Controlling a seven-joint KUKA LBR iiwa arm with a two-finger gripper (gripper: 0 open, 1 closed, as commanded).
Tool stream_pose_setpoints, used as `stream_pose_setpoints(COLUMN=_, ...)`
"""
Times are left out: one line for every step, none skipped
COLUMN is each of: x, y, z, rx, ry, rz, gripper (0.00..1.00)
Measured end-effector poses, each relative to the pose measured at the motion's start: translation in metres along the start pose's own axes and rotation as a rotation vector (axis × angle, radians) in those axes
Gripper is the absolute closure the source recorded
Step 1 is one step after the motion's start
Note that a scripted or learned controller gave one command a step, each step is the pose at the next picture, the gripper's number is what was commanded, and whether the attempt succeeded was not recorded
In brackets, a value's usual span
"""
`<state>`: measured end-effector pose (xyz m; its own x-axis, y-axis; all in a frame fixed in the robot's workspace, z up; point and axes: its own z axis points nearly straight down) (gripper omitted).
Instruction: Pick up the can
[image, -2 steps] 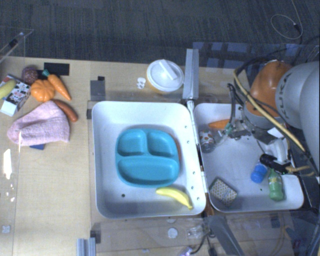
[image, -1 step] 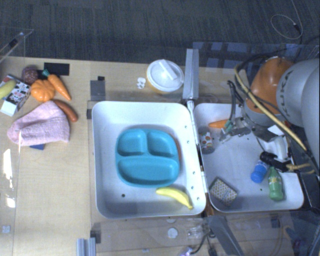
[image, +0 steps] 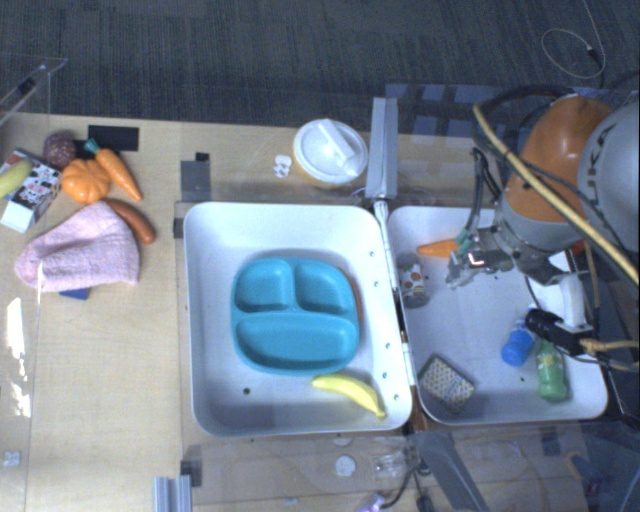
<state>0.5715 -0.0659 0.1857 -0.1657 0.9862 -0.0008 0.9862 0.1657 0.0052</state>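
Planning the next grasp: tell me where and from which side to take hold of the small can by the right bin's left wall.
Grip the small brownish metal can across its round sides, coming straight down from above. It appears to stand upright with its top facing the camera, close against the right white bin's left wall, so set the tool to close along the wall, not across it.
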Motion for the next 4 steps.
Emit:
stream_pose_setpoints(x=0.000, y=0.000, z=0.000, rx=0.001, ry=0.000, rz=0.000, gripper=0.00)
stream_pose_setpoints(x=-0.043, y=0.035, z=0.091, rx=0.000, ry=-0.006, rz=0.180, gripper=0.00)
stream_pose_setpoints(x=-0.148, y=0.045, z=0.053, rx=0.000, ry=-0.003, rz=0.437, gripper=0.00)
stream_pose_setpoints(x=-0.043, y=0.080, z=0.093, rx=0.011, ry=-0.002, rz=0.443, gripper=0.00)
